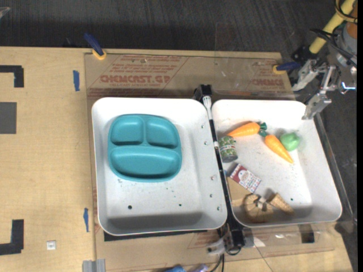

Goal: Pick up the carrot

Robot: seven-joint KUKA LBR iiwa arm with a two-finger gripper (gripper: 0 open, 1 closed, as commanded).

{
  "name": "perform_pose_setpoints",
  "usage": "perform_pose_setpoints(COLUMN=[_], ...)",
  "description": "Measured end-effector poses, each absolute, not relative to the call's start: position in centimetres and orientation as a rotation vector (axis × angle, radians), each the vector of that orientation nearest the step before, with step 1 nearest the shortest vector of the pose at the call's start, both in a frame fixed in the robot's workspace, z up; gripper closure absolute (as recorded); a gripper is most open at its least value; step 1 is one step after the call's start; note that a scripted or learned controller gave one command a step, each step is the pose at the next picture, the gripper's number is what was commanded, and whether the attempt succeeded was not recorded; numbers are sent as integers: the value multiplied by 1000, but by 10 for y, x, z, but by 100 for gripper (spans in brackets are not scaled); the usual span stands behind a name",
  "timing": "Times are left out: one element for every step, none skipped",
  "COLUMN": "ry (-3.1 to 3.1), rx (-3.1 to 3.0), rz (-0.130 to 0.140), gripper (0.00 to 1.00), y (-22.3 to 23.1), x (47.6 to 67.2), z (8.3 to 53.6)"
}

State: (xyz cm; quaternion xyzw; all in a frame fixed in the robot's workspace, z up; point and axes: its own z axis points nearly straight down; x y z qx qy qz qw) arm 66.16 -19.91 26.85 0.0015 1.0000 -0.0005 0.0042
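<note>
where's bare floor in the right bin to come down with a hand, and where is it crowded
In the right bin, bare floor runs along the right wall, below the green piece, and along the far wall above the carrots. Crowded: near the divider, around the small can, packet and cone.

Both bins [153, 109] look like smooth white plastic with a soft sheen, speckled with small dark marks. The divided plate [144, 147] in the left bin is teal plastic, smooth and slightly glossy. The two carrots [245, 130] [278, 147] seem to be matt orange plastic, and the green piece [291, 141] beside one looks smooth. The worktop [45, 152] is matt brown board, like cardboard or wood. The pincer [315, 103] appears as bare, shiny metal.
</note>
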Motion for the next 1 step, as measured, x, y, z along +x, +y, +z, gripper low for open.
perform_pose_setpoints(ry=[3143], rx=[-55], rz=[8], gripper=[0], y=[-134], x=[650], z=[109])
